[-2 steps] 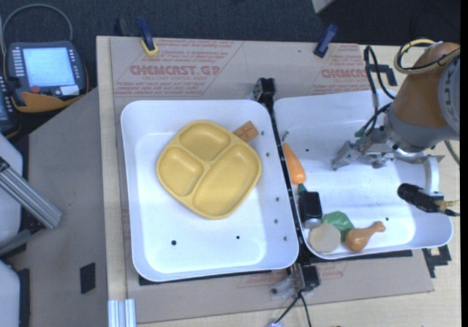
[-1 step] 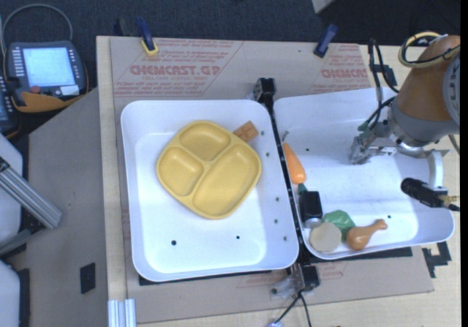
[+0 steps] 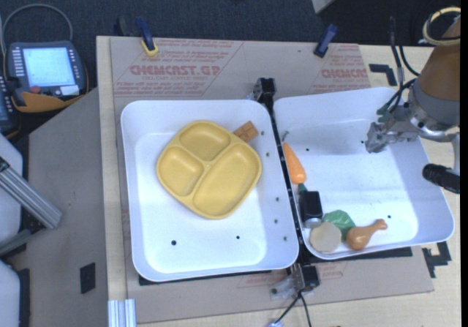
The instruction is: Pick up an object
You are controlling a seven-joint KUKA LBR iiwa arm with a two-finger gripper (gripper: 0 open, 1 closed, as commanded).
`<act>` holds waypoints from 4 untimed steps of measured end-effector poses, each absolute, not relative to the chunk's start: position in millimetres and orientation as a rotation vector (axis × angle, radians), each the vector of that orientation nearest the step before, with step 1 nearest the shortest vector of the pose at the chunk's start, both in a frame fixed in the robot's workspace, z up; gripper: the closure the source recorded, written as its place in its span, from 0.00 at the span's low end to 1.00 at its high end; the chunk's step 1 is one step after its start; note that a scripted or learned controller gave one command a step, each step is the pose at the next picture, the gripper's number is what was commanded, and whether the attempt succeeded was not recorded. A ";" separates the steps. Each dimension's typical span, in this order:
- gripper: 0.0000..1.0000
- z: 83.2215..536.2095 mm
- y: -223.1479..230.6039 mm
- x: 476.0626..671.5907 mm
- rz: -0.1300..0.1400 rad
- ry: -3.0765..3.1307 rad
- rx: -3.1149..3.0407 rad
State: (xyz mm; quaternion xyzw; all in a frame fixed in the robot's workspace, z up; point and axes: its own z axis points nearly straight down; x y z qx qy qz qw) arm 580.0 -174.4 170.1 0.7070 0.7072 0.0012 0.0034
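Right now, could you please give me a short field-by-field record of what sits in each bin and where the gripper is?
left bin: yellow divided plate; small brown block at the plate's far edge
right bin: toy carrot, black block, green piece, round beige piece, toy drumstick
gripper: over right bin's far right part, nothing seen between its fingers

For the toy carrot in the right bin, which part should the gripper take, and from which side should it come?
The carrot lies flat along the right bin's left wall, pointed end up in the view. Probably best to grip its thicker orange middle, coming straight down from above, with the fingers closing across its width. The wall is very near on one side, so a side approach looks blocked. The gripper is over the bin's right part.
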 end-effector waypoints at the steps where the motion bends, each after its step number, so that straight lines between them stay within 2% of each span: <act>1: 1.00 222.8 -174.7 581.0 0.003 2.219 2.217; 2: 1.00 209.4 -174.6 581.0 -0.003 2.223 2.223; 4: 1.00 214.3 -61.9 565.0 0.000 2.228 2.219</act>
